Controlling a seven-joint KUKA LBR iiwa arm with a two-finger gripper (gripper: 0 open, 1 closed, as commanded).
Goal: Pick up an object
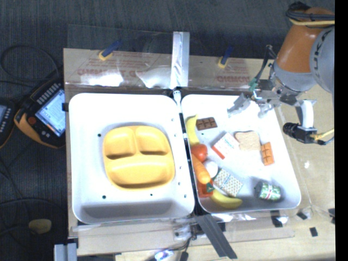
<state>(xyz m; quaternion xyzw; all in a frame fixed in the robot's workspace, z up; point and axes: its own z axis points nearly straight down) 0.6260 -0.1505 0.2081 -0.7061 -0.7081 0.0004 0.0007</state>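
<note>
My gripper (250, 107) hangs over the far part of the right bin (291, 173), open, with nothing between its fingers. Below and just in front of it lie a slice of bread (249, 140), a white and red box (225, 144) and an orange cracker (266, 153). A brown chocolate bar (206, 124) sits to its left, beside a banana (190, 129). Along the bin's left side are a tomato (199, 152) and a carrot (202, 173). At the near edge lie a patterned packet (228, 182), a second banana (225, 202) and a green can (268, 191).
The left bin (87, 124) holds a yellow compartment tray (138, 156). A divider ridge (182, 145) separates the two bins. A handheld control pendant (46, 113) lies on the floor to the left. Clear plastic sheeting (136, 64) is clipped behind the bins.
</note>
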